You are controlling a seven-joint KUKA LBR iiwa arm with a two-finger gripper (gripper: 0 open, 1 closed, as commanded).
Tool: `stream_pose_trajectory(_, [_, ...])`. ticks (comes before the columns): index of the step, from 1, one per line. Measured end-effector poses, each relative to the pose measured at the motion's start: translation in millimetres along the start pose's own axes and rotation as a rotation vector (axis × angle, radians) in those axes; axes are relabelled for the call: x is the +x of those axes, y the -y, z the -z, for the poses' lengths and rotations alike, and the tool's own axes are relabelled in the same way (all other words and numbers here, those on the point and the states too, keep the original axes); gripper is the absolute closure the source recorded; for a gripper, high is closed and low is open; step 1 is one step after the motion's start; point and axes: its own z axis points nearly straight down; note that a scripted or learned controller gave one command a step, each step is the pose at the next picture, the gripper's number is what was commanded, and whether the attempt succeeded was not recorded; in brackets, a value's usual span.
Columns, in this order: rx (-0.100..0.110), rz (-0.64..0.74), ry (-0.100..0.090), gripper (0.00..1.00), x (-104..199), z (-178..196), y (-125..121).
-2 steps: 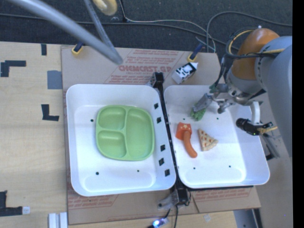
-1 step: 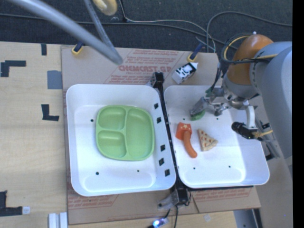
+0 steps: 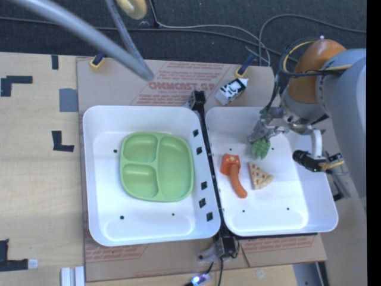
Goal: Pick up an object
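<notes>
Checking bins first, left to right.

Left bin [image 3: 95,159]:
- Held one item, a green divided plate [image 3: 158,165] with three compartments.
- Sat flat, roughly mid-bin, slightly nearer the far edge than the near one.
- Nothing in any plate compartment.
- Bare white floor along the bin's near edge.

Right bin [image 3: 297,213]:
- Held four small items, all in the far-left half.
- Green broccoli-like piece [image 3: 260,148]: near the far edge, about mid-width, right under the gripper [image 3: 262,133].
- Red block [image 3: 230,161]: close to the left wall, touching the orange sausage-shaped piece [image 3: 239,186] or overlapping it; could not tell which.
- Sausage-shaped piece ran from the block toward the near edge, slightly slanted.
- Pizza-slice toy [image 3: 259,176]: just beside the sausage-shaped piece on its right, apart from it, and just nearer than the green piece.
- Near-right corner of the bin bare.

Arm and gripper:
- Came in over the right bin's far-right corner, orange band [image 3: 315,61] above the wrist.
- Gripper was down at the green piece, tip meeting its top.
- Open, closed or gripping: could not tell from this angle, so no held-object claim.

Outside the bins:
- Small black-and-white object [image 3: 231,89] lay on the cardboard sheet [image 3: 178,79], just past the far edge where the bins meet.
</notes>
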Motion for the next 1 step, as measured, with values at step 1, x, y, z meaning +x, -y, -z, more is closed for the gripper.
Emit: stream_pose_trajectory(1, [0.001,-0.003,-0.004,1.00,0.5,42.8,1.6])
